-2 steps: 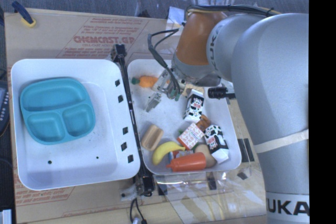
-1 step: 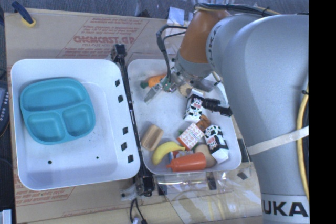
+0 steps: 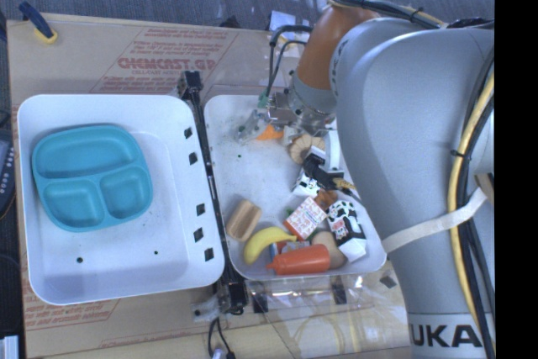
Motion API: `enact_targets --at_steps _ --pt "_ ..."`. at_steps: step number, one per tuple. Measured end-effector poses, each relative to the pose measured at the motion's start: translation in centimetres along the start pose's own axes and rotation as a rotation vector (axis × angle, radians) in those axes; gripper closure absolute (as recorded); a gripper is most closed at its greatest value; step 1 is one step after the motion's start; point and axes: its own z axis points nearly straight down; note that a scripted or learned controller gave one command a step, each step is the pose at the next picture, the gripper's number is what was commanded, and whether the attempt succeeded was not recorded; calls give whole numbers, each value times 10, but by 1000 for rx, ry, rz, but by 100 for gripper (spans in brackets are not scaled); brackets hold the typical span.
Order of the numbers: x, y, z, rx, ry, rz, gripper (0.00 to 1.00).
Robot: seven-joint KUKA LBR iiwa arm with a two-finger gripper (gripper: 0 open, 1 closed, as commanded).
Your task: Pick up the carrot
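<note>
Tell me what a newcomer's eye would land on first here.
The big grey arm fills the right side, its orange band bent over the right bin. Next, the blue divided plate lying alone in the left bin. Then the clutter at the right bin's near end: a banana and a red-orange piece.

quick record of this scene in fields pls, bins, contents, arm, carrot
left bin: holds a blue divided plate
right bin: toy food heaped at its near end, including a banana, a red piece and a tan block
carrot: small orange piece at the far end of the right bin
gripper: low over the far end, right by the carrot
grasp: cannot tell
</note>
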Motion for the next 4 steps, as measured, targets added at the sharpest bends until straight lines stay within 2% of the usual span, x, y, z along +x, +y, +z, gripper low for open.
enact_targets --at_steps 1,2,3,4 --pt "-33 3 0 2 2 257 0" --pt "-73 -25 0 -2 0 214 0" --pt "-69 -24 -11 0 1 201 100" --pt "-68 -24 -10 1 1 200 0"
